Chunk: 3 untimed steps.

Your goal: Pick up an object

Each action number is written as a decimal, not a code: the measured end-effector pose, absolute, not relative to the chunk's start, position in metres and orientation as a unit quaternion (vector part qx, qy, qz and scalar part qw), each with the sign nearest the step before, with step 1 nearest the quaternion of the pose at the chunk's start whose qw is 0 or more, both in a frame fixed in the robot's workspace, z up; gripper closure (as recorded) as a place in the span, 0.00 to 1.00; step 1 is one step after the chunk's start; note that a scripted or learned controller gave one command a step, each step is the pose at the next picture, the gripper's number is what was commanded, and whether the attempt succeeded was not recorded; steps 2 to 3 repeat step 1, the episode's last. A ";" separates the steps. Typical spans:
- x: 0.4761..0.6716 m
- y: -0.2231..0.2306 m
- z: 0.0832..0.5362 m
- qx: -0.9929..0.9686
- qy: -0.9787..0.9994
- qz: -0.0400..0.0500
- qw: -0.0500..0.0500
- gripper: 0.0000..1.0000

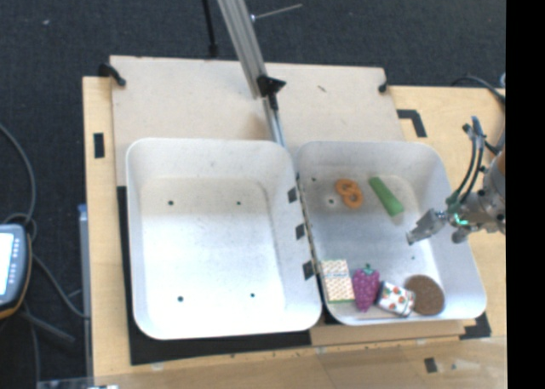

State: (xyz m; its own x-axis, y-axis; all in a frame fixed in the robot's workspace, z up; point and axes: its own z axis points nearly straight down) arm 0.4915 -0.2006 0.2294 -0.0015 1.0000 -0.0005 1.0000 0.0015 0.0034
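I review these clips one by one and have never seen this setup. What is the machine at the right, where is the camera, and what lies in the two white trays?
One camera looks down at a slant on a bench with two shallow white bins. The robot arm reaches in from the right; its gripper hangs over the right bin, with nothing seen between its fingers. That bin holds an orange ring-shaped piece, a green stick, a patterned box, a purple toy, a small red-and-white item and a brown disc. The left bin lies beside it.

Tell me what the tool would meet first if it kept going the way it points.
Probably the bare floor of the right bin: the tool points left and down, below the green stick. Depth is unclear.
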 end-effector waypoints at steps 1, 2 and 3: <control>0.493 -0.209 0.169 0.708 0.707 -0.002 -0.001 0.00; 0.493 -0.209 0.169 0.708 0.707 -0.002 -0.001 0.00; 0.493 -0.209 0.169 0.708 0.707 -0.002 -0.001 0.00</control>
